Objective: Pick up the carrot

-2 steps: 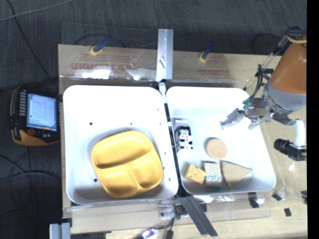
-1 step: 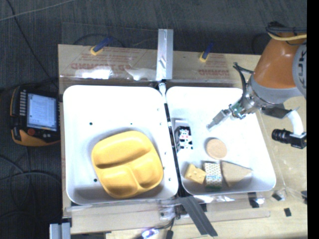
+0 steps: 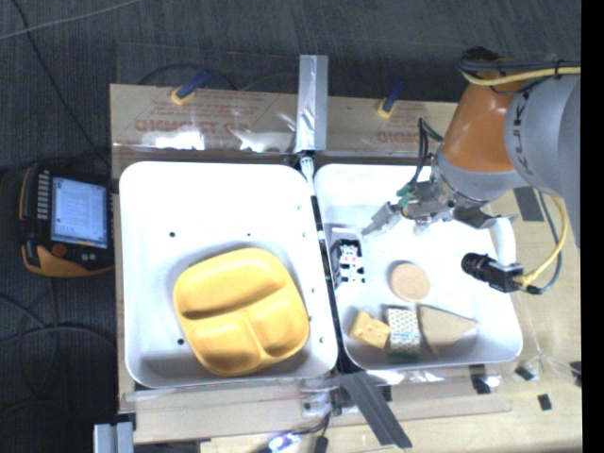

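The hand [image 3: 385, 219] hovers over the right bin [image 3: 510, 347]; whether it is open cannot be told. No carrot is discernible among the round cookie [image 3: 411, 280], cheese wedge [image 3: 370, 329] and sandwich piece [image 3: 446, 327], so it risks seizing the wrong item.

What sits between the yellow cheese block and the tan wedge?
A small patterned box lies between the cheese block and the tan wedge, in the camera view.

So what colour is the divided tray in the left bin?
Yellow; the divided tray shows clearly in the camera view.
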Controlling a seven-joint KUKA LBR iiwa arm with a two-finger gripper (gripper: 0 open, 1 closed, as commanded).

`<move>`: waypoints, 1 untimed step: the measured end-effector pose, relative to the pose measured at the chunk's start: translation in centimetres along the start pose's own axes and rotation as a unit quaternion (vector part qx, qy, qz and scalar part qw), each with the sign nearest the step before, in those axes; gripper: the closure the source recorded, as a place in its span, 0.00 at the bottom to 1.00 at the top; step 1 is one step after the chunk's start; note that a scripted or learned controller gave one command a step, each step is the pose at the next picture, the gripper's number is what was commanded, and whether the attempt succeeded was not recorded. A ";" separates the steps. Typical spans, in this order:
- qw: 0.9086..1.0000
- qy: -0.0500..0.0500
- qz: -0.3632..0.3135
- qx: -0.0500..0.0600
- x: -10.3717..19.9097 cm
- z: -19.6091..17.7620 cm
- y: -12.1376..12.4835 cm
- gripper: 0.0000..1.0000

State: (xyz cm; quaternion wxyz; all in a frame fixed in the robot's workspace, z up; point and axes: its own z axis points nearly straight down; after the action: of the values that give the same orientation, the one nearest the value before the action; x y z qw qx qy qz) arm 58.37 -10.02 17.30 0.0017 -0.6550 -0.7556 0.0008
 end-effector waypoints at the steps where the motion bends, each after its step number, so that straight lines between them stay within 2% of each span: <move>1: 1.000 0.001 -0.001 0.001 0.1 -0.8 0.0 1.00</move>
State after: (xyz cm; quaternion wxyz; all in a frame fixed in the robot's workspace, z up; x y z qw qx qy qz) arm 58.39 -9.94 18.12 0.0027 -0.6546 -0.7560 0.0008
